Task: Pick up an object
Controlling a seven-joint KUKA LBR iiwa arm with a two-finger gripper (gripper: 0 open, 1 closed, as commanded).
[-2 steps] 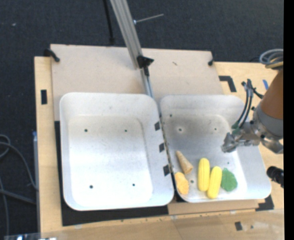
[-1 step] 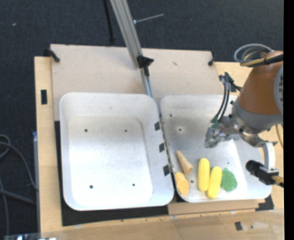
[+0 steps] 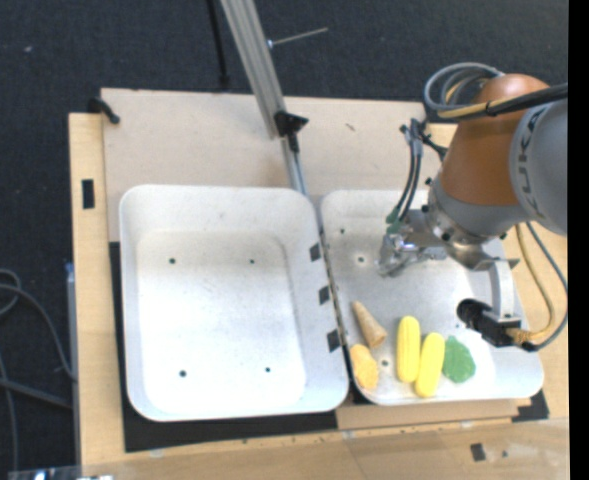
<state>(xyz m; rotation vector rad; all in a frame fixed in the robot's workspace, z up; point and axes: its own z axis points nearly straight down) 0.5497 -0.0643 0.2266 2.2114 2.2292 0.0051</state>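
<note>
Camera view: a fixed look down, at a slant, on the bench (image 3: 189, 133) and its two white bins.
Arm: grey, with an orange band (image 3: 486, 153) above the wrist; it enters from 3 o'clock and hangs over the upper part of the right bin (image 3: 349, 218).
Gripper (image 3: 394, 258): a small metallic head at the arm's 8 o'clock end, low over bare bin floor near the middle of the right bin. How far the fingers stand apart cannot be told; the head is small and partly hidden by the wrist. Nothing is seen between them.
Objects for picking: all lie along the 6 o'clock edge of the right bin, well apart from the gripper.
Tan cone (image 3: 368, 324): tilted, at 7 o'clock from the gripper, nearest to it.
Orange piece (image 3: 364, 368): at the bin's 7 o'clock corner, just below the cone.
Yellow pieces: two long ones side by side, one (image 3: 408, 348) just beside the other (image 3: 430, 364).
Green piece (image 3: 459, 361): touching the second yellow piece on its 3 o'clock side.
Left bin (image 3: 224, 298): white, with a few dark dots on its floor.
Metal rail (image 3: 259, 58): slants from 12 o'clock down to the gap between the bins.
</note>
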